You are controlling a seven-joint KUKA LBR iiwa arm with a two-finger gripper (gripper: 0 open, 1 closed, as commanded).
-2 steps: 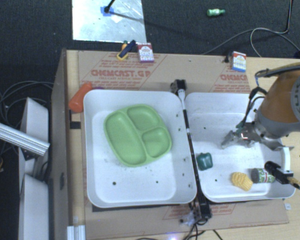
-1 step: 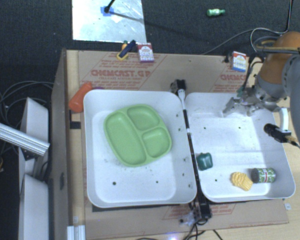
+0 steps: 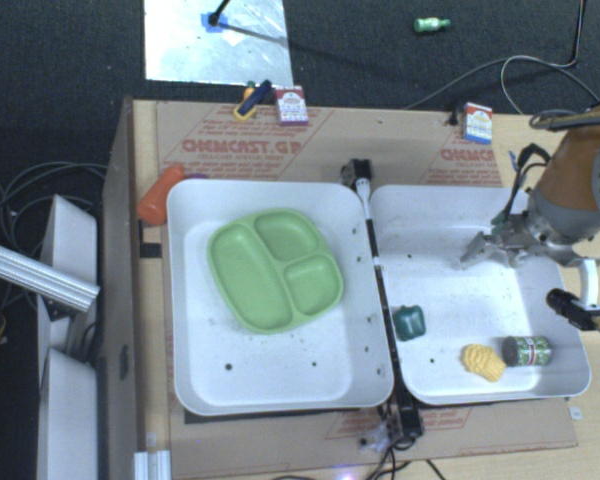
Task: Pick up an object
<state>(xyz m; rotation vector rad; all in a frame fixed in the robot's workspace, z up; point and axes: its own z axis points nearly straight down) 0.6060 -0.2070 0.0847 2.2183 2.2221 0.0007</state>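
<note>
Overhead, the metal end effector [image 3: 500, 240] hangs, grip unclear, above a smooth white bin [image 3: 450, 218].

At the right edge of the frame the arm [image 3: 580, 193] shows a rounded grey body under a broad orange band. Thin dark cables loop beside it. Its end effector [image 3: 500, 246] is pale grey metal with angular, spread struts.
</note>
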